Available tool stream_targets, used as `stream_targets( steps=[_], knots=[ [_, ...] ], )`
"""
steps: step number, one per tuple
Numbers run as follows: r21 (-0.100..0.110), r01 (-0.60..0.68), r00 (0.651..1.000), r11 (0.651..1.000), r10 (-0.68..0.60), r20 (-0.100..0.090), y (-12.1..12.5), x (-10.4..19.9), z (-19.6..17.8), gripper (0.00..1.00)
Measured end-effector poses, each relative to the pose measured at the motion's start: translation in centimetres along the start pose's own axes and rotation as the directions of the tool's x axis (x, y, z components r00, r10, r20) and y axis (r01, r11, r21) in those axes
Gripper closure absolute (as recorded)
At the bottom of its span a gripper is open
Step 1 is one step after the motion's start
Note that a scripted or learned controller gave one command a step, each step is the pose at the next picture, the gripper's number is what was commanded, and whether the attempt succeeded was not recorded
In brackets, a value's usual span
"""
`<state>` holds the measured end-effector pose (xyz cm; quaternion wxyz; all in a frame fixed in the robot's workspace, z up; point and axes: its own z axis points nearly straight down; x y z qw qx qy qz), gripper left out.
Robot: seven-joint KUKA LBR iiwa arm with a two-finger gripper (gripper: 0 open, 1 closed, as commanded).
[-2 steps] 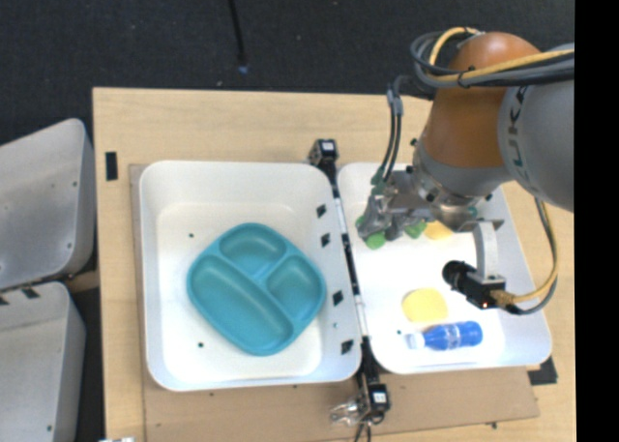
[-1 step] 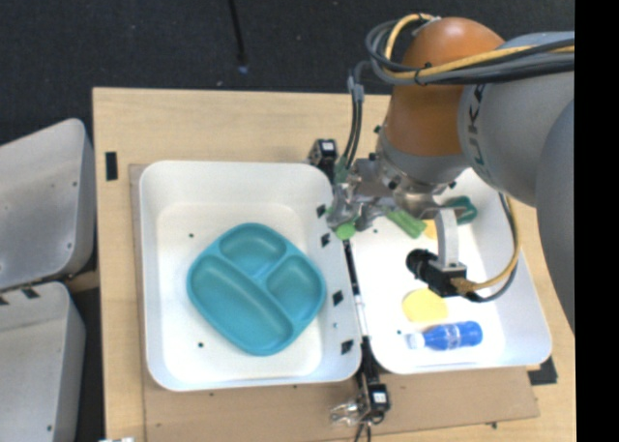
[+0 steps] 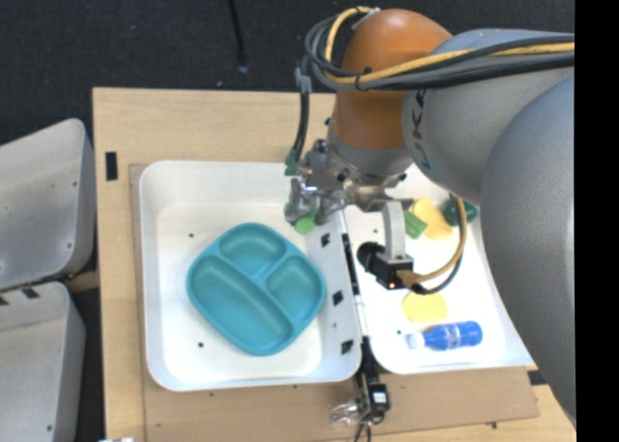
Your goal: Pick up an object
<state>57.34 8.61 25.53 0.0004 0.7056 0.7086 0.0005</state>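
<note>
We take the blue divided plate [image 3: 255,287] as our landmark; it lies flat in the left bin [image 3: 155,237], filling most of that bin's floor.

The arm [image 3: 387,92] reaches in from the right, its orange band above the plate's far right corner. The gripper [image 3: 308,206] hangs just beyond the plate's upper right edge, over the far right corner of the left bin, close to the divider [image 3: 350,285] between the two bins. A small green piece [image 3: 306,224] shows at the gripper's tip, just beside the plate's rim. We cannot tell whether this piece sits between the fingers or lies on the bin floor beneath them, and we cannot tell whether the jaws are spread or pressed together, since the wrist hides them.

To the right of the plate, in the right bin [image 3: 503,343], we see:
- a blue bottle [image 3: 447,336] with a white cap, lying on its side, nearest the front edge;
- a yellow block [image 3: 426,307] just behind the bottle;
- a second yellow piece [image 3: 432,219] farther back, partly under the arm;
- a green piece [image 3: 415,226] touching that yellow piece.

A black fitting with a yellow cable [image 3: 389,266] hangs from the wrist over the right bin.
</note>
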Motion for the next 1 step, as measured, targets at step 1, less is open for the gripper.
stream_targets(
  steps=[1],
  knots=[
    [0.001, -0.001, 1.000, 1.000, 0.001, 0.001, -0.04, -0.16, -0.01, 0.00]
  ],
)
